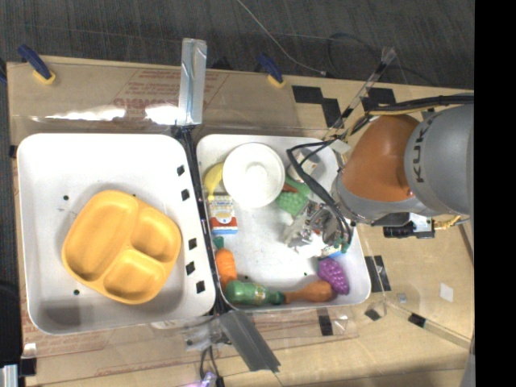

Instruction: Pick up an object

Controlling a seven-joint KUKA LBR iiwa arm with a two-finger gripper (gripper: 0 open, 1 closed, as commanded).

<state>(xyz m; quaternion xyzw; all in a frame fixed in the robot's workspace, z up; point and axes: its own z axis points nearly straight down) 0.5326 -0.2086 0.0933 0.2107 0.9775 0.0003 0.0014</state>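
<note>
**Down in the right bin, arm low over the toys**

Right now the grey arm with its orange band (379, 164) reaches in from the right, and its gripper (309, 226) sits low inside the right white bin (266, 264), among metal parts and black cables; whether it is released or clenched, I cannot tell. Just beside it lie a green leafy plastic toy (292, 200) and a purple plastic grape bunch (334, 274), the grapes near the bin's lower right corner. A white round bowl (253, 174) sits at the top of that bin, partly covering a yellow banana toy (211, 180). Below them: a small red-and-white carton (223, 214), an orange carrot toy (226, 264), a green bottle-shaped toy (251, 293) and a brown drumstick-shaped toy (310, 292) along the lower wall. Over in the left white bin (48, 160) rests a yellow sectioned plastic plate (121, 245). Both bins sit on a brown cardboard-covered counter (105, 87), with blue clamps (37, 63) at its far edge and dark carpet (97, 10) beyond.
</note>
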